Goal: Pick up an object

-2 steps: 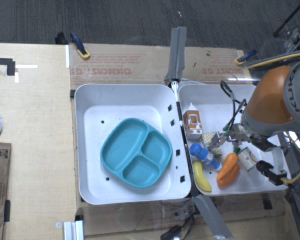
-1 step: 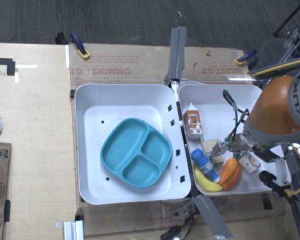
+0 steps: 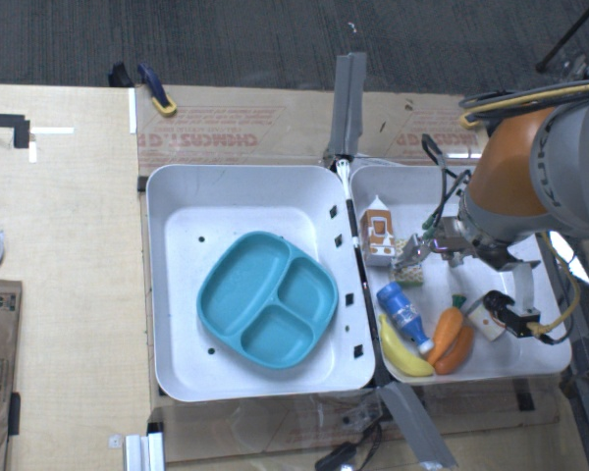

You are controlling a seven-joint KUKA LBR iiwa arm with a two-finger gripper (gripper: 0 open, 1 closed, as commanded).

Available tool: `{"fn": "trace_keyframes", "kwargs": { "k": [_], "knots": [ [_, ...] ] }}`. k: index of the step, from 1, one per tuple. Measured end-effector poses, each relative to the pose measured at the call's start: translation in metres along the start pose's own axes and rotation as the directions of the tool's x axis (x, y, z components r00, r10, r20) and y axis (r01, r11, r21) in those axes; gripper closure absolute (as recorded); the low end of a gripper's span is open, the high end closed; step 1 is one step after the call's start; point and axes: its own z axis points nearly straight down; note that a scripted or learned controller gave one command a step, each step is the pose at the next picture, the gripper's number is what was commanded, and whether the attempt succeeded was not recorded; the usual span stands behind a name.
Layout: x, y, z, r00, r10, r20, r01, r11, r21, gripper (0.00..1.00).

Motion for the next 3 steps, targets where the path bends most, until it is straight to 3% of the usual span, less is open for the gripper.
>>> {"fn": "trace_keyframes", "kwargs": {
  "k": [1,2,3],
  "knots": [
    [0.0,-0.086,-0.002,1.0,-0.015,0.005,0.015,1.0,-0.003,0.0],
    [-0.033,0.029,0.0,0.986,0.168,0.002,-0.168,0.986,-0.001,0.0],
    [-0.039,0.082,0.006,0.975,0.224,0.001,-0.224,0.973,0.052,0.0]
  ]
}}
